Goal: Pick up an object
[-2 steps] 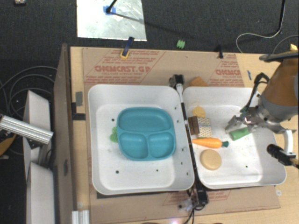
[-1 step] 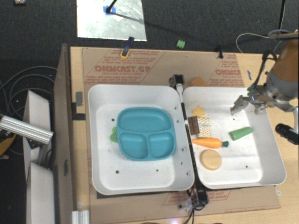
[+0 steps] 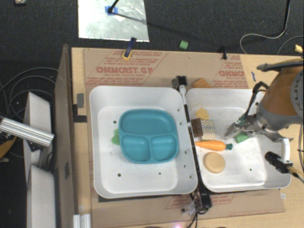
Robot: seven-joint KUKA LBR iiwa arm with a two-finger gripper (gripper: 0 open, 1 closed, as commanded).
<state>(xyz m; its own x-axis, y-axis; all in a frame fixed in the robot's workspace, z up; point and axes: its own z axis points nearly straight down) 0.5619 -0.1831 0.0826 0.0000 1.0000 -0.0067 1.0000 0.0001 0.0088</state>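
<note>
Two white bins sit side by side on the bench, and the arm (image 3: 285, 101) reaches in from the right of the frame over the right bin (image 3: 237, 182). Its gripper (image 3: 239, 128) hangs low at the middle right of that bin, directly over a small green block (image 3: 242, 138), with metal fingers splayed to either side of it. The jaws look partly open and straddle the block rather than clamping it, though the slant of the view makes it hard to say whether a finger touches it. That placement suggests the block is the object chosen, and that the gripper is lined up above it so a simple closing would trap it. Just to the left of the block lies a carrot (image 3: 211, 146), its green tip nearly meeting the block, which leaves little room for the left finger. Below the carrot rests a tan disc (image 3: 214, 163), and above it a brown waffle-like piece (image 3: 203, 127) and a small yellow piece (image 3: 203, 113), all clustered against the bin's left side. The left bin (image 3: 102, 127) holds a blue divided tray (image 3: 148, 136) at its centre, with a bit of green (image 3: 115, 137) peeking from its left edge. Nothing is lifted yet, so by my judgement the pick is at its grasping stage.
</note>
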